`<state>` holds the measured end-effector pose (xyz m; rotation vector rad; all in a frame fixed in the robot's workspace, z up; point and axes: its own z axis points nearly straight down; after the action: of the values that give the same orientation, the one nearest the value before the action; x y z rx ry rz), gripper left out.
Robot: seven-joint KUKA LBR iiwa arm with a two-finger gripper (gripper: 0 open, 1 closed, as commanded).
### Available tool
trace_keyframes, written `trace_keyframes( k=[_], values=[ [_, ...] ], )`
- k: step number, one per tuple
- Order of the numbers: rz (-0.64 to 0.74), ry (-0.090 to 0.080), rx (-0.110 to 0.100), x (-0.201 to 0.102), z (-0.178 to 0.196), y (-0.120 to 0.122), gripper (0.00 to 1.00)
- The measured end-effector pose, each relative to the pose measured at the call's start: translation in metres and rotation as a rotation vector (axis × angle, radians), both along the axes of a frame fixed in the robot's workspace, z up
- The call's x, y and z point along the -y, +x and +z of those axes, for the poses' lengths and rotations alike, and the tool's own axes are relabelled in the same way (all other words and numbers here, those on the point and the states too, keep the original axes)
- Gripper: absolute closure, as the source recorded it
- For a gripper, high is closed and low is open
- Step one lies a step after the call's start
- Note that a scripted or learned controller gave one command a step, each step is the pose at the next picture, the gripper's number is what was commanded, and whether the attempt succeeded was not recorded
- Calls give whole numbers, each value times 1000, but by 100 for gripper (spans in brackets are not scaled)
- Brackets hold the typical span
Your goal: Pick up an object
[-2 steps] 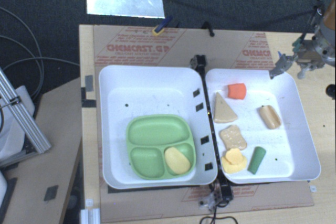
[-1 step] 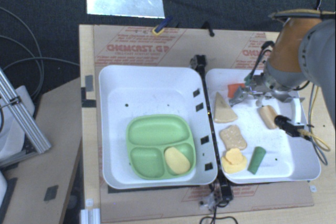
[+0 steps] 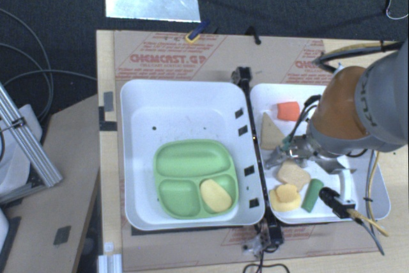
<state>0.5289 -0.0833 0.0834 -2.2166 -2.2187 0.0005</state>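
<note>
My gripper (image 3: 283, 154) hangs low over the right bin (image 3: 382, 201), near its left wall, with the grey arm and its orange band coming in from the right. Just below the gripper lies a pale beige piece (image 3: 294, 174). Further toward the front sit a yellow piece (image 3: 285, 197) and a green cylinder (image 3: 312, 195) side by side. A tan wedge (image 3: 270, 132) lies just above the gripper, and an orange block (image 3: 288, 110) is at the back of the bin. Nothing is visibly held.
The left bin (image 3: 185, 102) holds a green divided plate (image 3: 192, 163) with a yellow item (image 3: 216, 195) in its front right compartment. A black divider runs between the two bins. The arm covers the right bin's far right part.
</note>
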Motion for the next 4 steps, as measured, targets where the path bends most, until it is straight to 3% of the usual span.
trace_keyframes(
  k=[1, 2, 3, 4],
  values=[
    [9, -1, 12, -53, 107, -39, 0],
    [-7, -6, 1, 31, 46, -41, 0],
    [1, -4, 8, 26, 59, -39, 100],
    [-2, -5, 11, 17, 1, -41, 100]
  ],
)
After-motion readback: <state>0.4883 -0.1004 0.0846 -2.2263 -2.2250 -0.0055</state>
